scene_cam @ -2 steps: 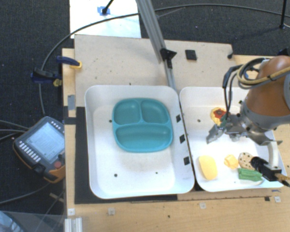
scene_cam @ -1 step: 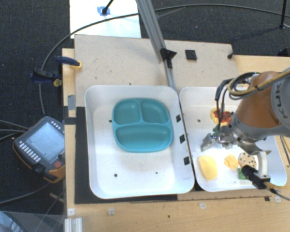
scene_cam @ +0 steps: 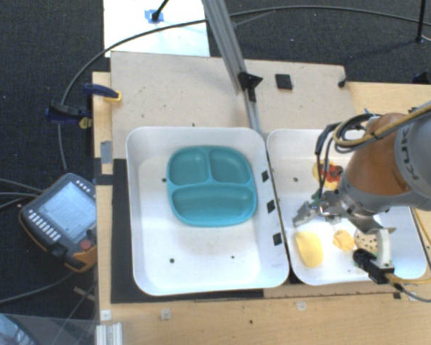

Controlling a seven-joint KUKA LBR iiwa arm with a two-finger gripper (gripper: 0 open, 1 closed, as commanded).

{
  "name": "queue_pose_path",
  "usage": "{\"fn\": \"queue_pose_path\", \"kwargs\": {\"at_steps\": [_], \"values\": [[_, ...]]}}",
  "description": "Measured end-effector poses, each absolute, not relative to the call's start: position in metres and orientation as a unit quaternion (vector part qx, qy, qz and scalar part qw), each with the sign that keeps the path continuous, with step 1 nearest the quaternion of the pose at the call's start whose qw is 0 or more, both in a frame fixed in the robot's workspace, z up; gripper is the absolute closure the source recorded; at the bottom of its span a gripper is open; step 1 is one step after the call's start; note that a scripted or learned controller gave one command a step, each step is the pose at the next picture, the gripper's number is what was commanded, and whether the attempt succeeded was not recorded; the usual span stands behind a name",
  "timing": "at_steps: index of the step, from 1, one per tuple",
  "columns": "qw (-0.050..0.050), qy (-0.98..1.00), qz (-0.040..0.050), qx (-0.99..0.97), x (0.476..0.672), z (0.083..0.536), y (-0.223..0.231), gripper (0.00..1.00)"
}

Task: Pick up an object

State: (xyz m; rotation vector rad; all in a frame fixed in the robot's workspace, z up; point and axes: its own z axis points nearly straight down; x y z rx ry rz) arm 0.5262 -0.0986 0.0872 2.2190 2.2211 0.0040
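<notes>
From the overhead camera view, the arm [scene_cam: 388,165] reaches in over the right bin [scene_cam: 287,157], its gripper [scene_cam: 317,210] low over the middle of that bin. Whether the fingers are spread or closed I cannot tell — they are small and lost against the wrist hardware, and nothing can be made out between them.

The likeliest target is the large yellow object [scene_cam: 309,249], lying near the bin's front edge, just in front of the gripper. To do this step well, the gripper should probably be centred over the piece before descending, with fingers straddling its narrower width — a glancing approach could simply shove it toward the front wall.

The right bin also holds a smaller yellow piece [scene_cam: 343,240] just beside the large one, and a red-and-yellow item [scene_cam: 330,171] near the back, partly hidden by the arm. The left bin [scene_cam: 151,192] carries a teal divided plate [scene_cam: 212,185] towards its back edge.
</notes>
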Motion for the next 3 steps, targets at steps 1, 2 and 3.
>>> {"fn": "queue_pose_path", "kwargs": {"at_steps": [1,2,3], "values": [[0.004,0.708,0.005,0.706,0.529,0.1,-0.097,1.0],[0.001,0.709,0.0011,0.705,0.522,0.152,-0.091,1.0],[0.002,0.709,0.0018,0.705,0.527,0.212,-0.083,1.0]]}}
